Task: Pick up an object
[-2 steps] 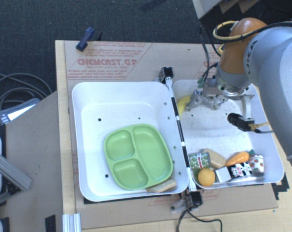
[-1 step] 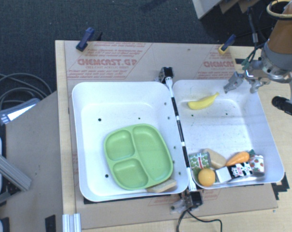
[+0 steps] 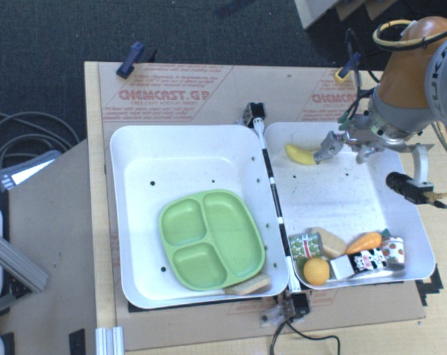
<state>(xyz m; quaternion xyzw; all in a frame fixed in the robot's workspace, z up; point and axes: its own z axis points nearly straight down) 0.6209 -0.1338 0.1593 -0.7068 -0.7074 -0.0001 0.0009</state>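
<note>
Plainly, the gripper (image 3: pixel 346 146) hangs over the upper part of the right bin (image 3: pixel 422 237) with its fingers apart and nothing between them, and the nearest object, a banana (image 3: pixel 300 154), lies just beside it at its nine o'clock. The banana sits close to the bin's upper left wall, so a descent could land off-centre and nudge it aside.

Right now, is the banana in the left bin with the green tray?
No, the banana lies at the far end of the right bin, while the green tray sits in the left bin.
</note>
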